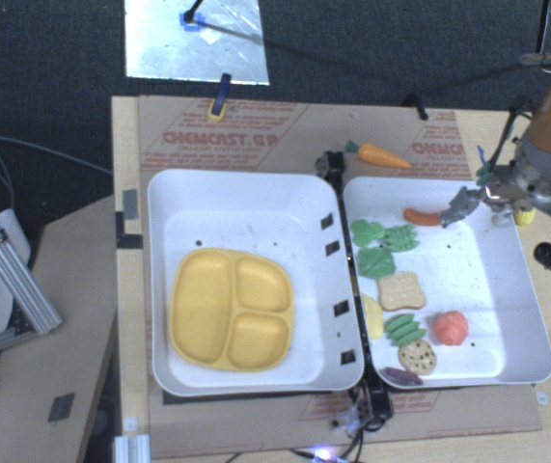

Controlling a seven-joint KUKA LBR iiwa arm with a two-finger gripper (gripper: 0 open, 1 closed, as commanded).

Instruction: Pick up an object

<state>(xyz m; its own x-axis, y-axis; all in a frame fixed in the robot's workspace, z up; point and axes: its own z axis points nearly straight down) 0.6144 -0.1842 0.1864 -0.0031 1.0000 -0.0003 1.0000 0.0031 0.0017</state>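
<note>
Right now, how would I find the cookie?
Look in the right white bin, the one full of toy food. Go to its front edge, left of the red tomato. The cookie is round, tan and speckled with dark chips.

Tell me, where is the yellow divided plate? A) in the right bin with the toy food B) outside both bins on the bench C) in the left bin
C: the yellow divided plate lies alone in the left bin; the toy food sits in the right bin.

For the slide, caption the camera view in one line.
Grey arm's pincer hovers by an orange sausage-shaped toy in the right white bin; a yellow divided plate fills the left white bin.
</note>
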